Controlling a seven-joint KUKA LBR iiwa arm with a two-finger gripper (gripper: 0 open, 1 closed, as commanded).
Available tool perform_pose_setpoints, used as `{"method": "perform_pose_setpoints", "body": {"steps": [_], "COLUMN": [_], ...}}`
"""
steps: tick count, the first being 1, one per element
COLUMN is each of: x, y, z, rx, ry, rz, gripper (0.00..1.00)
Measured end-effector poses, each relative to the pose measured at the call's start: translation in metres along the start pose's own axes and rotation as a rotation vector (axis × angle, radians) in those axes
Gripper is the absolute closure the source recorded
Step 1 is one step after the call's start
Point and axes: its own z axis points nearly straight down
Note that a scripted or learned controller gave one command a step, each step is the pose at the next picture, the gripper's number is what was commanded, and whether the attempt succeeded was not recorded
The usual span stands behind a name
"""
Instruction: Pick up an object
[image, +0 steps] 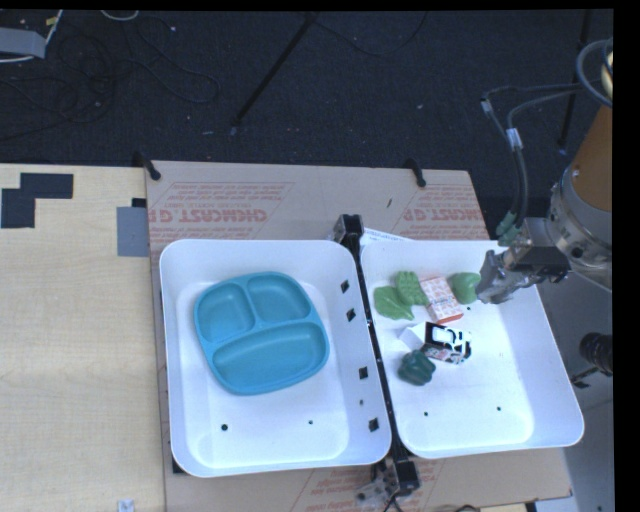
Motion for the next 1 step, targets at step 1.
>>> {"method": "perform_pose_setpoints", "body": {"steps": [1], "x": [0.0769], "y": [-0.0069], "z": [0.049], "rx": [0.021], "ry": [0.0], "rz": [0.0], "gripper": [1.0]}}
